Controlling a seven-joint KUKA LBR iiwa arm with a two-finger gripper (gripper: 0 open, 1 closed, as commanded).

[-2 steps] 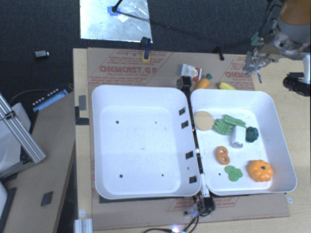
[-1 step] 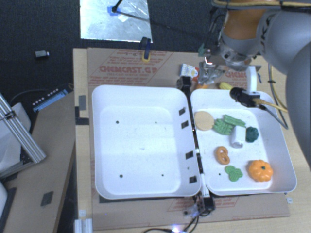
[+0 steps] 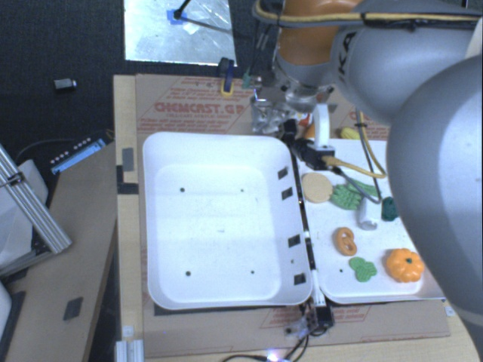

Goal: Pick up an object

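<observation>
the task named no single object, so the candidates were the small toys lying in the right bin [image 3: 377, 296]. a round tan cookie-like disc [image 3: 317, 187] lay near the bin's left wall, flat, with no clear long axis. just right of it a light green leafy piece [image 3: 347, 197] ran its long axis roughly left to right, touching or nearly touching the disc. a small orange pretzel-shaped piece [image 3: 345, 241] lay nearer the front, its long axis running roughly from back to front. a green broccoli-like piece [image 3: 363, 269] sat just in front of it, and an orange pumpkin [image 3: 404, 265] sat upright to its right, stem up. a white slim piece [image 3: 365, 217] and a dark green piece [image 3: 389, 208] lay between the leafy piece and the arm. a yellow piece [image 3: 349, 133] showed at the back of the bin.

the left bin [image 3: 219, 217] lay beside it, the two sharing a dividing edge.

the arm [image 3: 423, 127] reached in from the right, its grey body covering the right bin's far side, the orange band [image 3: 324, 6] at the top. the wrist pointed down at the back corner where the bins met. the gripper [image 3: 290, 123] hung there among metal parts and cables; whether it was open or closed could not be told, and nothing was seen held.
</observation>
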